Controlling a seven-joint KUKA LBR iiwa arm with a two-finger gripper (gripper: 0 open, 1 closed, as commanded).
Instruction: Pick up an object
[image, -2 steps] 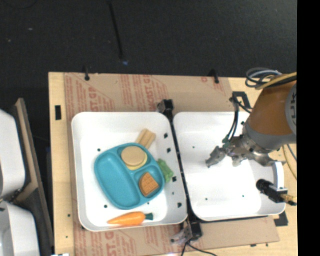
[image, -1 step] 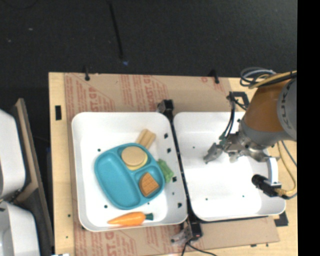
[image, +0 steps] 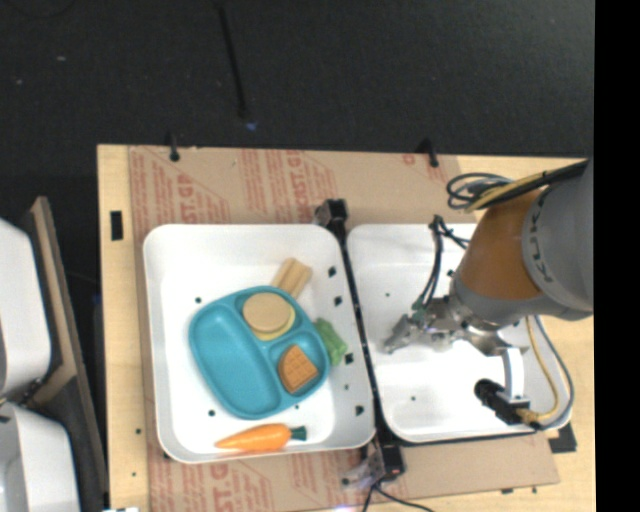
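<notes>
In the left bin (image: 165, 300) lies a blue divided plate (image: 235, 360) with a round tan cookie (image: 269, 313) and a brown waffle-like piece (image: 298, 368) in its compartments. A tan wooden block (image: 293, 275) rests by the plate's far edge. A green piece (image: 332, 343) peeks out at the plate's right. An orange carrot (image: 258, 437) lies along the bin's near wall. My gripper (image: 405, 335) hangs over the right bin (image: 400, 410), near its left-centre, with nothing visible between its fingers.
The grey arm with its orange band (image: 500, 262) covers the right part of the right bin. Cables (image: 520, 395) loop near that bin's near right corner. A black clamp (image: 331, 213) sits where the bins meet at the far side.
</notes>
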